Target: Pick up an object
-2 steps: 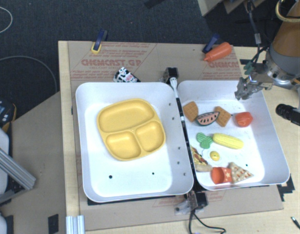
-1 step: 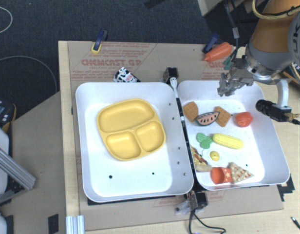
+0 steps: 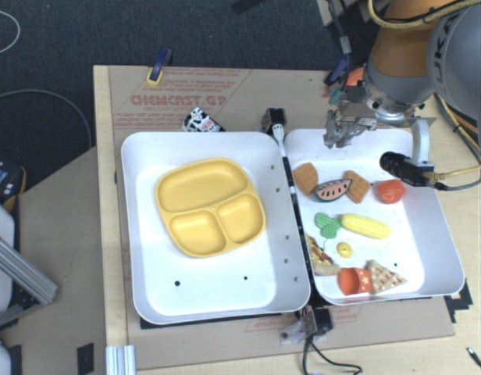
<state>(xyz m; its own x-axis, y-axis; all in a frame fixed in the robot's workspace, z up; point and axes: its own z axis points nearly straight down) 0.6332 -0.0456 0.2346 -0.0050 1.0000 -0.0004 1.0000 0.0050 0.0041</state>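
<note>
The claw (image 3: 343,133) hangs above the far rim of the right bin (image 3: 442,241), fingers a little apart with nothing between them. The toy food lies below it and nearer me: a bread piece (image 3: 306,178), a watermelon slice (image 3: 333,191), a tomato (image 3: 391,191), a corn cob (image 3: 365,226). They crowd together, so a drop could nudge two at once, or close on the bin's rim.
</note>
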